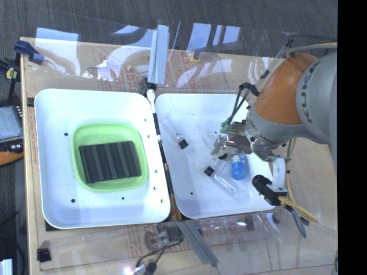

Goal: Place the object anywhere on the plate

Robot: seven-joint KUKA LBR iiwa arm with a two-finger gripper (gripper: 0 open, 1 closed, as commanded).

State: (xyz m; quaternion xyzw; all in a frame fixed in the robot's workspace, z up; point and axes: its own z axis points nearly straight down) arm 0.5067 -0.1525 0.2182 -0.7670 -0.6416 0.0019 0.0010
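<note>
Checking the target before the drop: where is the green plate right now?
The green plate sits in the left bin, roughly centred, with a dark ribbed block lying on it, far from the end effector over the right bin.

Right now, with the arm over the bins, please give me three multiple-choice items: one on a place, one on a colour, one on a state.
1. Where is the green square plate?
A. left white bin
B. right white bin
C. bench

2. What colour is the small cylindrical bottle?
A. red
B. blue
C. yellow

3. What lies on the plate?
A. the bottle
B. a dark ribbed insert
C. a black cube

Key: 1 A, the plate sits inside the left bin; 2 B, it shows blue below the gripper; 3 B, the bottle lies in the right bin.
</note>
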